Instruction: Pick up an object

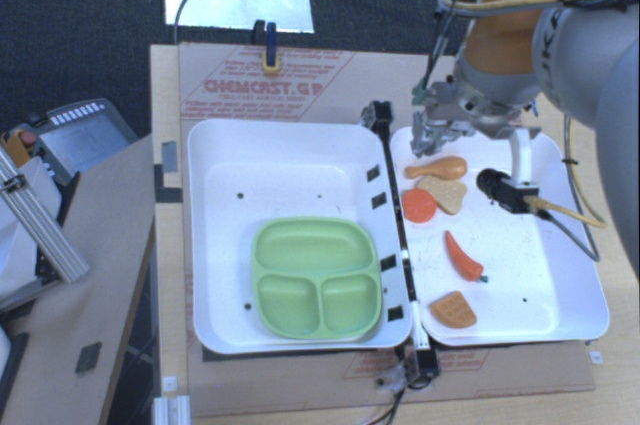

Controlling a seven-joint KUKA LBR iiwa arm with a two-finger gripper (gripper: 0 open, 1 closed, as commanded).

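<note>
Gripper (428, 139), finger state not discernible, is poised above crowded orange drumstick (436, 168); neighbouring red disc (419, 206) and cracker (446, 194) risk being nudged.

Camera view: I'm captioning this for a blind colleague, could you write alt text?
A grey robot arm's tool hangs over the far left corner of the right white bin, just above toy food pieces including an orange carrot and a red pepper. The left white bin holds a green divided plate.
</note>
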